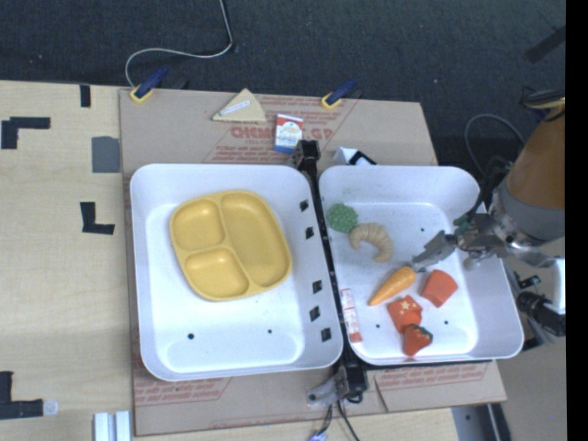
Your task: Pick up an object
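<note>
- While the arm [537, 186] reaches in over the right bin [404, 184], I read this as the approach step: nothing is lifted yet, and every toy food item lies on the bin floor.
- The gripper [432, 252] hangs low above the bin, its dark tips aimed toward the carrot [392, 285], which lies just below and to the left of them, tilted with its thin end pointing away.
- I cannot tell from this angle whether the gripper is spread or pinched; I see nothing caught in it.
- Just beneath the gripper sits an orange-red block [440, 287]; further down lie a red piece [405, 311] and a strawberry [416, 339], touching or nearly so.
- To the gripper's left lies the croissant [372, 239], with the green broccoli [343, 217] just beyond it.
- Well off to the left, in the other bin [156, 274], rests a yellow divided plate [230, 243], which I leave alone.
- My judgement: the carrot is the nearest target, so the next move calls for a short shift down-left, a turn of the wrist to straddle its narrow width, then a descent and squeeze.
- The risk I expect is the carrot rolling or the block getting nudged.
</note>
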### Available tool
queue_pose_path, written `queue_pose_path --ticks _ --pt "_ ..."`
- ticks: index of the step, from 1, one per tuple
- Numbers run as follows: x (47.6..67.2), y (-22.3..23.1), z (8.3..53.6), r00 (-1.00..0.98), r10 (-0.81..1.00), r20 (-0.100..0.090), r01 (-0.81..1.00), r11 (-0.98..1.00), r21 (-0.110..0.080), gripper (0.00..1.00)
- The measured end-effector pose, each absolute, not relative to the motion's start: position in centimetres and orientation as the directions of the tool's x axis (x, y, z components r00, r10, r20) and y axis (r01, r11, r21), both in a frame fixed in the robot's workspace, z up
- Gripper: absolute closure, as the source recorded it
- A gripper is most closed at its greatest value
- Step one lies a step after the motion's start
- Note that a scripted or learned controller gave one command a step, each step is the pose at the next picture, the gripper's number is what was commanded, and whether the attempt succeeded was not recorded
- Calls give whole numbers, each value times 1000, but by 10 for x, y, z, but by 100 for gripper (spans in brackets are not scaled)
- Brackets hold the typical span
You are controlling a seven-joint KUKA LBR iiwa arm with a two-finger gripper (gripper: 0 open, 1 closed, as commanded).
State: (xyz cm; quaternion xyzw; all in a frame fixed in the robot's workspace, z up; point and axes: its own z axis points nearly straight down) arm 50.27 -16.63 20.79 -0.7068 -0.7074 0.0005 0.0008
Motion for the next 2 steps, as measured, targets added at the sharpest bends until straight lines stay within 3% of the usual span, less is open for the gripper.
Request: queue_pose_path --ticks 1,2 --pt "498 -119 94 -1 1000 1 1000 1 0 0" --pt "498 -118 102 -1 1000 2 1000 1 -3 100"
